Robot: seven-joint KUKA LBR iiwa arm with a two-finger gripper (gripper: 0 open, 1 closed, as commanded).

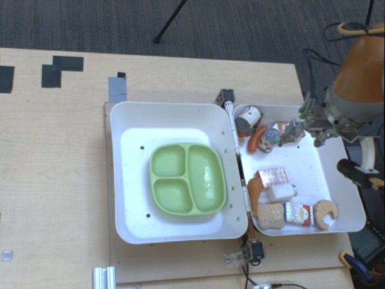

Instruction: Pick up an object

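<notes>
My gripper (305,135) hangs over the upper middle of the right bin (343,188), reaching in from the right under the orange band. Its two dark fingers stand apart and open, with nothing between them. Just left of it lie a small grey-blue item (272,136), a red sausage (257,138) and a grey can (246,119). Lower in the bin are a pink-and-white box (272,176), a white piece (281,191), an orange sausage (254,192), a tan bread slice (271,215), a small carton (298,213) and a croissant (326,212).
The left bin (129,161) holds a green divided plate (187,179). A metal hinge bar (236,155) runs between the two bins. Bare white floor shows in the right bin's centre and right side. Black tape marks sit on the wooden bench at far left.
</notes>
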